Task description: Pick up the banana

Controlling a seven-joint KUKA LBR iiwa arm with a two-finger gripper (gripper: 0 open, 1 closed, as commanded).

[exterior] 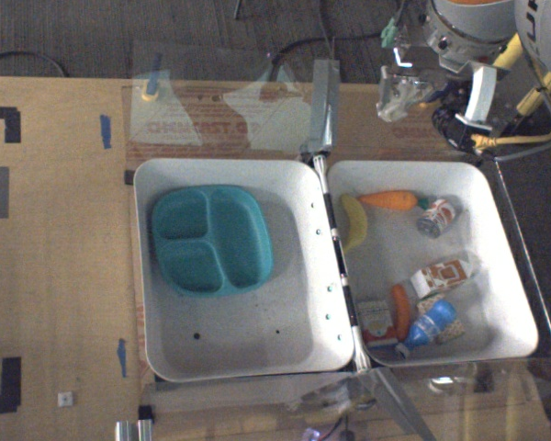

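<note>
below-left of tool (399,95) | banana (354,221) | right bin's (510,246) left wall

You're looking down on a tan wooden counter (55,274) with black tape marks (2,125) along its left side and short blue tape strips (105,131). A clear plastic sheet (220,104) lies at its far edge. Beyond it, dark grey carpet floor (119,12) with black cables (349,7) looping across. Light is even, flat.
</note>
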